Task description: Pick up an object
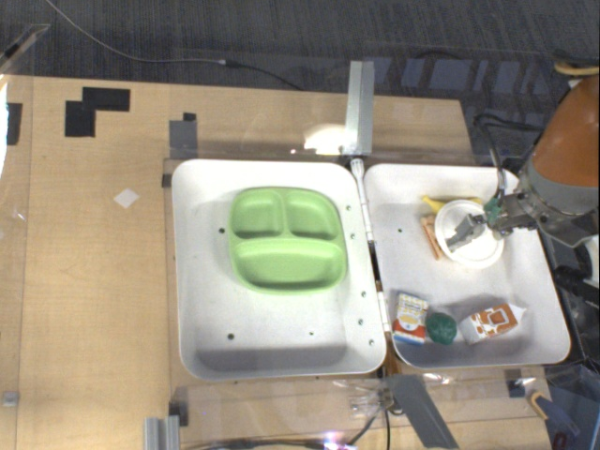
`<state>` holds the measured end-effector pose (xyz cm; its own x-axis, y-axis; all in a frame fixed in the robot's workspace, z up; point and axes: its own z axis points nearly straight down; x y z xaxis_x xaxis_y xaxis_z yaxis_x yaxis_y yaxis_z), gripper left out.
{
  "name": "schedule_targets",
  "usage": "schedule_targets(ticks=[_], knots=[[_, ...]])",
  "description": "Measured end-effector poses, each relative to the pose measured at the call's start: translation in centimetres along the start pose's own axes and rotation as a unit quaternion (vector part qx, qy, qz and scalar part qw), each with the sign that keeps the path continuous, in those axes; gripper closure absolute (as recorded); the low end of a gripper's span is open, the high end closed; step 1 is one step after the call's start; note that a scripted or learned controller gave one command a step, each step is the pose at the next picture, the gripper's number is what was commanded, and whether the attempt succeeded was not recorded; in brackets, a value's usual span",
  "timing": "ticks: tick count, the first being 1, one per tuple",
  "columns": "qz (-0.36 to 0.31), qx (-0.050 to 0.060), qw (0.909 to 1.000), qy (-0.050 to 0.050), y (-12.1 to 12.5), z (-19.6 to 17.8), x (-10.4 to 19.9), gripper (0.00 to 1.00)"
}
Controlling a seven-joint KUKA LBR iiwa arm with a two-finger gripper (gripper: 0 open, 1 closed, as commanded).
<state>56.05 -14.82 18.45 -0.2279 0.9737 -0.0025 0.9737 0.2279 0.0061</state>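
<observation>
White round dish (472, 235) — right bin (534, 289), about one o'clock. Likely light, rigid, slick; take by the rim. End effector (466, 232) over it — grip state indiscernible.

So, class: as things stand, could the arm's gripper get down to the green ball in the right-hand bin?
Probably yes. The green ball lies uncovered near the right bin's front edge, between two small cartons, and the gripper hangs over the white bowl just behind. The cartons crowd it.

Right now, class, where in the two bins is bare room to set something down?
Left bin: bare floor all around the green plate, widest in front. Right bin: crowded by white cup, cartons, green ball, gripper.
</observation>
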Motion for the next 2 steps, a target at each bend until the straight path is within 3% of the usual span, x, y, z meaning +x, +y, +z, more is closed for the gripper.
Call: schedule_targets(ticks=[1, 2], knots=[[0.046, -0.005, 0.9989, -0.003, 4.2, 6.1, -0.2, 0.00], [-0.002, -0.012, 0.9999, -0.006, 9.2, 8.0, 1.7, 0.00]])
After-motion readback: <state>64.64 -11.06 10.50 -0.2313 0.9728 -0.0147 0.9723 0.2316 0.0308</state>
